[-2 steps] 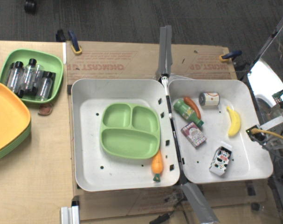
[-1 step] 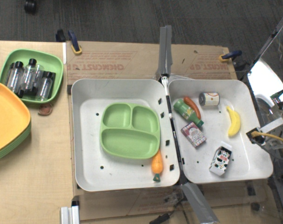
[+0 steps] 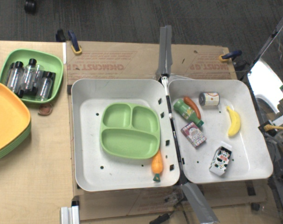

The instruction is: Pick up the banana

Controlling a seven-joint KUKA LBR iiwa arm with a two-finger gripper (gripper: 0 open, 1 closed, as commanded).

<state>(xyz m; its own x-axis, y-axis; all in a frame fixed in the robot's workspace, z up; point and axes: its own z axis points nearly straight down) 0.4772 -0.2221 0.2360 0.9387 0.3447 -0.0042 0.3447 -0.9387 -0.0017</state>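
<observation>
Whether the gripper was open or closed could not be told. The banana lay in the right bin, near its right wall, long axis running roughly up and down the view, apart from the small can, green bottle, pink box and cow-print carton. In the left bin a carrot lay at the lower right corner of a green divided plate.
</observation>
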